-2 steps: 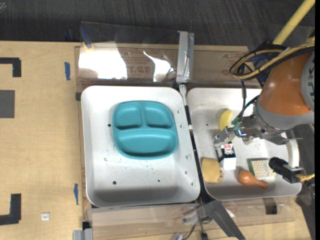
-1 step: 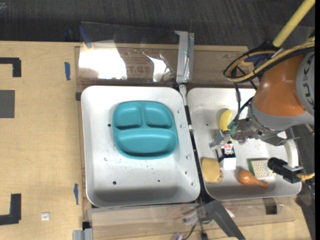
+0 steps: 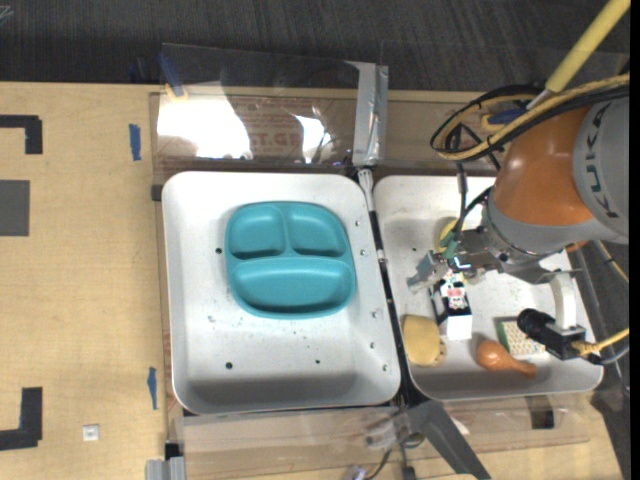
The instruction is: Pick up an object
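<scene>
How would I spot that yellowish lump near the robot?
Look in the right white bin, under the arm, along its near edge. The pale yellow rounded lump sits at the near left corner; unlike the orange piece beside it, it is paler and rounder.

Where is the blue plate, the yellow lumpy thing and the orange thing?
blue plate (image 3: pixel 290 260): camera view, on the divider ridge between its compartments.
yellow lumpy thing (image 3: pixel 422 340): camera view, on the middle of its top.
orange thing (image 3: pixel 497 354): camera view, on its rounded body.
</scene>
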